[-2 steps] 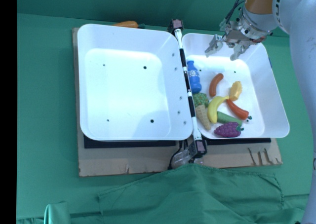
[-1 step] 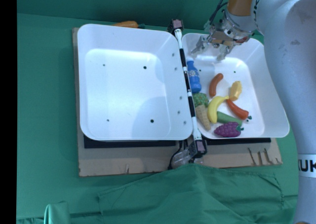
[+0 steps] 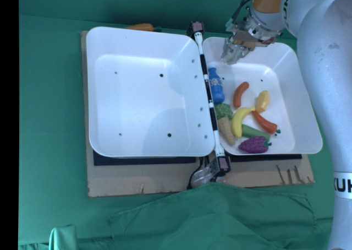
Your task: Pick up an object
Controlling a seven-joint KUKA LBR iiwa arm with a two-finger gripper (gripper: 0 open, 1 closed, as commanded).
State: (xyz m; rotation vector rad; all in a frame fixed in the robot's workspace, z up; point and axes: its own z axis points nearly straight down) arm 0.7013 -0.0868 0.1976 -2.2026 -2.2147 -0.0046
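My gripper (image 3: 231, 56) hangs over the far left corner of the right bin (image 3: 286, 59), with nothing visible between its fingers. Toy foods lie in that bin, below and in front of the gripper: a blue bottle (image 3: 215, 85) against the left wall, an orange sausage (image 3: 240, 94), a yellow pepper (image 3: 262, 101), a banana (image 3: 240, 120), a corn cob (image 3: 226, 130), a broccoli piece (image 3: 223, 110), a carrot (image 3: 264, 123), a green cucumber (image 3: 254, 131) and purple grapes (image 3: 254, 145).
The left bin (image 3: 146, 92) lies beside the right one, with a divider rail (image 3: 206, 92) between them. An orange object (image 3: 141, 26) rests outside, behind the left bin's far rim. Green cloth (image 3: 209, 218) covers the front.
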